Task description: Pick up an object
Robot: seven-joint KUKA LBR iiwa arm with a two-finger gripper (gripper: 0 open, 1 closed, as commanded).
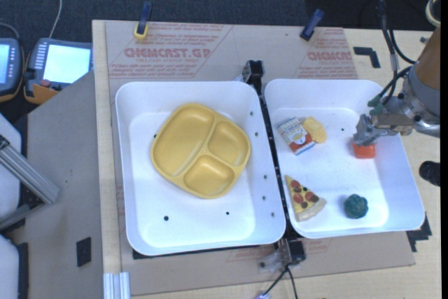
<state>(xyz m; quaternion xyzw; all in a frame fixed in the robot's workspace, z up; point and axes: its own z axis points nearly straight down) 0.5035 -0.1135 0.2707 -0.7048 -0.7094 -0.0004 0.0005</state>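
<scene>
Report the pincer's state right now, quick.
Pincer: down in the right bin, directly over the small orange-red block; whether it is open, closed or gripping the block cannot be told.

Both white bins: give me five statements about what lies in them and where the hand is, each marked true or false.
1. The yellow divided tray lies in the left bin. True.
2. The pizza slice toy lies in the left bin. False: it lies in the right bin, near the divider.
3. The hand is over the right bin, at the orange-red block. True.
4. The dark green ball sits on the yellow tray. False: it sits on the right bin's floor.
5. The right bin holds only one object. False: it holds several.
</scene>
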